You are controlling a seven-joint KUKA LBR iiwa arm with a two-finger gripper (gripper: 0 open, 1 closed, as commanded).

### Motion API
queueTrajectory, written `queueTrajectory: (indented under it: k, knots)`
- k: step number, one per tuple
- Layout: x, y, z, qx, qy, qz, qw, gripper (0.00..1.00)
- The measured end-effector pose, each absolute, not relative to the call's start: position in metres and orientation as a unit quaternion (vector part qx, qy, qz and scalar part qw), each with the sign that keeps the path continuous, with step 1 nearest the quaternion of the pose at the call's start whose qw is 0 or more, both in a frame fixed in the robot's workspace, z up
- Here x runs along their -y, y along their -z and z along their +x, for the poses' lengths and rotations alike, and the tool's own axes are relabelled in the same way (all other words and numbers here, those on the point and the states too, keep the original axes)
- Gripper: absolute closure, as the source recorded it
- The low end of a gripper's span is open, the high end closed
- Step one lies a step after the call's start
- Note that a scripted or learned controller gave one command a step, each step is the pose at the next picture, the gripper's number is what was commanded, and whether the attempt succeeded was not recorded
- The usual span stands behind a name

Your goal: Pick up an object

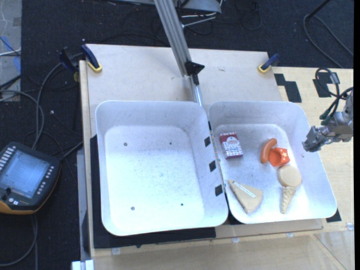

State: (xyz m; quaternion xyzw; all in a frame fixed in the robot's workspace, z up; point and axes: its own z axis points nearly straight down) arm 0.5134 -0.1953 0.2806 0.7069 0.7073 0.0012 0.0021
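Several objects lie in the right bin (292, 117). A small red and white box (230, 145) sits near its left wall. An orange and red toy (274, 153) lies to the right of the box. Below that is a cream ice-cream cone (288, 188), and a pale wedge-shaped piece (246, 196) rests near the bin's front left. My gripper (313, 142) hovers at the bin's right rim, to the right of the orange toy, with nothing visibly held.
The left bin (152, 167) stands beside the right one on the wooden bench. A metal pole (174, 30) slants down to the gap between the bins. A teach pendant (25, 176) lies on the floor at the left.
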Motion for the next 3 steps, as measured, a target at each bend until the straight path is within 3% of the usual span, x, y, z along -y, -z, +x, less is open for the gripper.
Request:
queueTrajectory:
  k: [3]
  knots:
    - [0.034, -0.268, 0.522, -0.709, -0.0003, 0.705, 0.000, 1.00]
